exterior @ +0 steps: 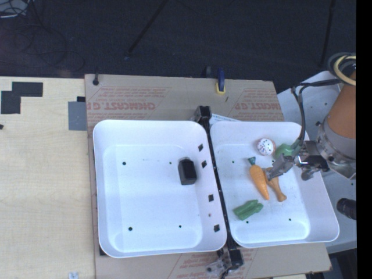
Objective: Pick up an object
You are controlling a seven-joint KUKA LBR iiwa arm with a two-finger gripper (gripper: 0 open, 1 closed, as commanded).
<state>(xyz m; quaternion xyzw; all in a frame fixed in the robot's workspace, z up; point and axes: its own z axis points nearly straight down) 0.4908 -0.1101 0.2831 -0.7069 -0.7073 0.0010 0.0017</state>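
White right bin [317, 228]: holds my targets.
Gripper [278, 168]: mine, low over two orange carrot-shaped toys [260, 182] — finger spread I cannot tell.
Crowding: green lump [284, 150] just behind, white speckled ball [265, 146], green pod-shaped toy [248, 209].
Left bin [110, 214]: small black block [187, 171] — well apart.

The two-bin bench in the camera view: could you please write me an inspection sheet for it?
Surface: two white bins, left bin and right bin, on cardboard.
Job's things: carrot, second orange piece, green piece, white ball, green object in the right bin; black block in the left.
Clutter: nothing seen.
Grippers: gripper low over the right bin, by the carrots; grasp unclear.
Cables: black cable at the arm.
Surroundings: dark floor behind.
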